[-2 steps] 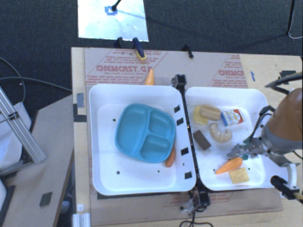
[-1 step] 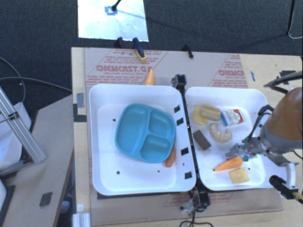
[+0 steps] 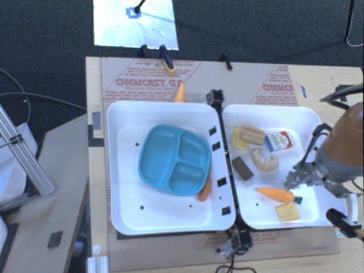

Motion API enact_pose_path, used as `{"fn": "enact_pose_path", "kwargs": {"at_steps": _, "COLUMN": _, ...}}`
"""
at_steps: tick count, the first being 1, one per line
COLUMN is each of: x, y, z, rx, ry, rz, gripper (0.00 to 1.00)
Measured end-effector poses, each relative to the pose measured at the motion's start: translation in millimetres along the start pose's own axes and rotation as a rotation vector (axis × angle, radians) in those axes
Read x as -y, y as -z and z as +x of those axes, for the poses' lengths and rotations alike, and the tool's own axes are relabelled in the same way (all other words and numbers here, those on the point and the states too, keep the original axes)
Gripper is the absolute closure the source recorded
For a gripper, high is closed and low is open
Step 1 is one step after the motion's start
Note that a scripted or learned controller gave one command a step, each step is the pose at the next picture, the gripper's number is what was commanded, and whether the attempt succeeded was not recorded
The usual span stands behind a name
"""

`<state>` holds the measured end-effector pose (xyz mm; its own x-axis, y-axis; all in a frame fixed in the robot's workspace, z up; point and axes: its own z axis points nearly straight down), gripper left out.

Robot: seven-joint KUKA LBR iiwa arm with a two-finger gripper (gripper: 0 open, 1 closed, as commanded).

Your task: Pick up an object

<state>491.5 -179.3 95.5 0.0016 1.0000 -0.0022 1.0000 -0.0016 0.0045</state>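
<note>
Rightward, the right bin (image 3: 311, 118) holds a carrot (image 3: 275, 195); jaws' state unclear.

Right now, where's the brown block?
The brown block lies in the right bin, near the divider, just left of the croissant and below the hot dog.

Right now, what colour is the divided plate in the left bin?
Light blue plate, in the camera view.

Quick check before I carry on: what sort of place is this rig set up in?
Probably a robotics lab test bench, not a kitchen. Two white bins sit on a cardboard sheet, holding toy-like food such as a carrot beside a blue divided plate, and the arm reaches in over dark carpet.
</note>
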Motion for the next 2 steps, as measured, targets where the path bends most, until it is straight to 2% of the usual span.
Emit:
{"fn": "enact_pose_path", "kwargs": {"at_steps": 1, "x": -78.0, "y": 30.7, "z": -28.2, "rx": 0.003, "ry": 0.007, "rz": -0.007, "gripper": 1.0}}
{"fn": "enact_pose_path", "kwargs": {"at_steps": 2, "x": -74.4, "y": 28.1, "z": -27.1, "rx": -0.001, "ry": 0.004, "rz": 0.001, "gripper": 0.0}}
